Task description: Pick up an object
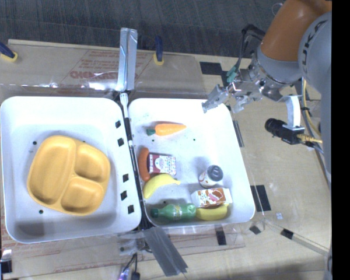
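The gripper (217, 101) is seen hovering at the right bin's (236, 156) far corner, nothing held; its opening cannot be told. The carrot (168, 129) lies nearest below. A descent appears called for next.

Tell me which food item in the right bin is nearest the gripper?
The toy carrot, at the bin's far end, lies closest to the gripper; the bananas, bottles and packets sit farther away.

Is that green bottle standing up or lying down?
Lying down: the green bottle shows its full length along the right bin's near wall.
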